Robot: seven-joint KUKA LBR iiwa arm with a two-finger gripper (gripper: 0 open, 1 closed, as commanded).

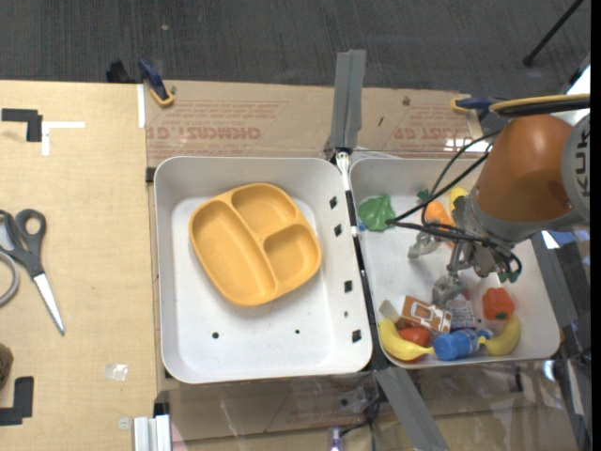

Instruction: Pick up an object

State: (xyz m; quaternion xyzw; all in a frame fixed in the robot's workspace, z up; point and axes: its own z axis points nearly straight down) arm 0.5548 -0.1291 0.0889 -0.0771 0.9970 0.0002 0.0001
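**A:** What is hard to read in the right bin (535,341)?

**B:** Much of it. The arm (526,172) comes in from the right, and its orange band covers the bin's upper right corner. An orange object (439,212) and a bit of yellow just beside it peek out from under the wrist, and their shapes cannot be made out. Black cables cross over the bin from the wrist towards a green toy (376,211) by the left wall.

**A:** And the claw?

**B:** The gripper (449,285) hangs over the middle of the right bin, pointing down. Metal parts show below the wrist, but whether the fingers stand wide or narrow cannot be told, and nothing can be seen held between them.

**A:** Where are the objects to pick?

**B:** Mostly heaped along the near edge of the right bin: a yellow banana (402,343) at the left, a small printed box (427,313) above it, a blue piece (455,345) in the middle, a second yellow piece (507,336) at the right, and a red-orange toy (497,303) just above that. The gripper's tip is near the box, though contact cannot be judged.

**A:** The left bin (188,346)?

**B:** It holds a yellow divided plate (254,242) with three compartments, lying at a tilt to the walls. Scissors (33,261) lie on the bench at far left, partly cut off.
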